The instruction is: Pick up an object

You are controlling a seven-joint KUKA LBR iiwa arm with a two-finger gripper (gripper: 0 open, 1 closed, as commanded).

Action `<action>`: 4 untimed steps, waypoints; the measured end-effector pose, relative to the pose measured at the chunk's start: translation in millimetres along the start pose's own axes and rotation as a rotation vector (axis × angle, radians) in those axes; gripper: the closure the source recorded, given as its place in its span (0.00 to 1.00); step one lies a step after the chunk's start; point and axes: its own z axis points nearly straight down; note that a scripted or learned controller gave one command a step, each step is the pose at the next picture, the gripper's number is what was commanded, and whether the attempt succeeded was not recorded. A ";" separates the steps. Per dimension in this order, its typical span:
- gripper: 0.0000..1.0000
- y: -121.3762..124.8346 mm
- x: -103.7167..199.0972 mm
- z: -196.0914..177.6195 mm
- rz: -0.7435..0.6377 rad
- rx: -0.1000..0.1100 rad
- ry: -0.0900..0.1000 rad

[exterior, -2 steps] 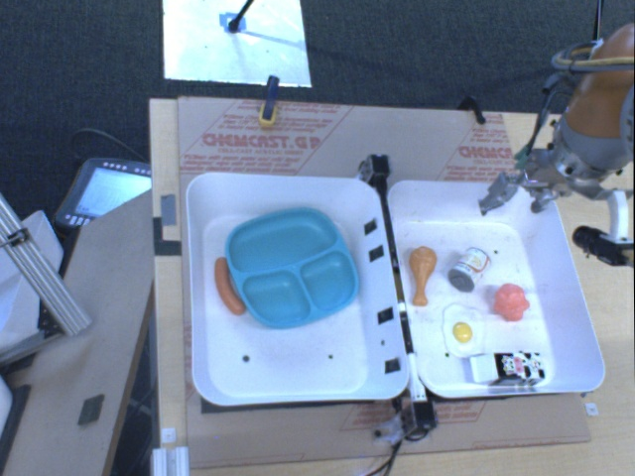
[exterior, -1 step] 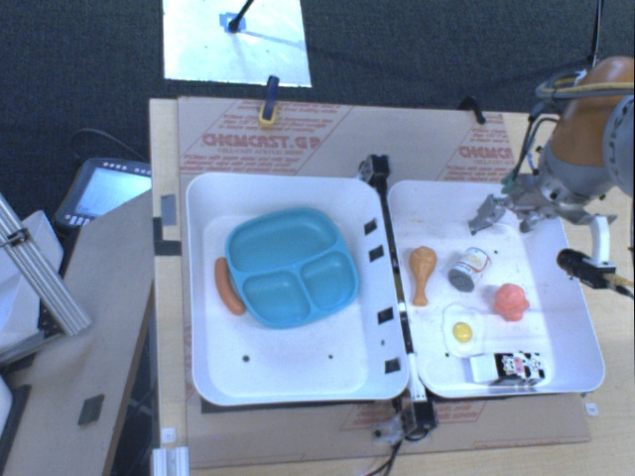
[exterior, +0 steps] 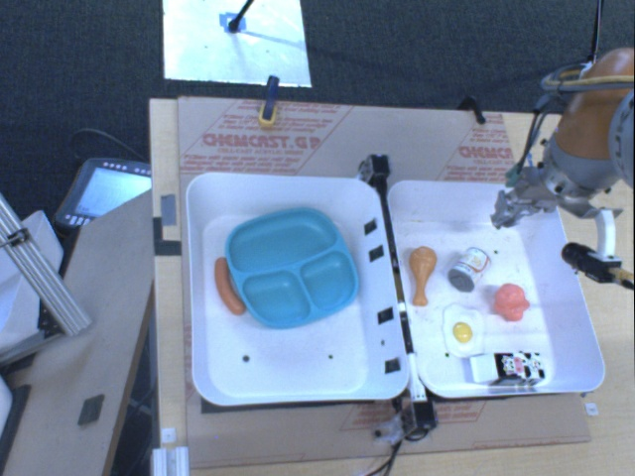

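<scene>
I count five candidates in the right bin [exterior: 585,310]: can [exterior: 469,268] and drumstick [exterior: 423,271] mid-bin, pink toy [exterior: 511,302], fried egg [exterior: 462,329], and a carton [exterior: 508,367] pressed against the near wall. My gripper [exterior: 514,209] hangs above the far bare floor, grasping nothing; I cannot tell its spread. I judge the can likeliest, with room all around it.

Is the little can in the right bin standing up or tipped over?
Tipped over. The can lies on its side on the bin floor, its round end facing the camera.
</scene>
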 end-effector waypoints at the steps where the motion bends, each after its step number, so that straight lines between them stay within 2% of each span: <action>1: 1.00 -7.5 -4.5 -56.3 0.003 -0.001 0.000; 2: 1.00 -6.2 -4.8 -81.1 0.000 0.001 0.001; 3: 1.00 -3.5 50.5 -92.4 -0.006 0.002 0.003; 4: 1.00 4.8 108.1 -83.0 -0.007 0.003 0.004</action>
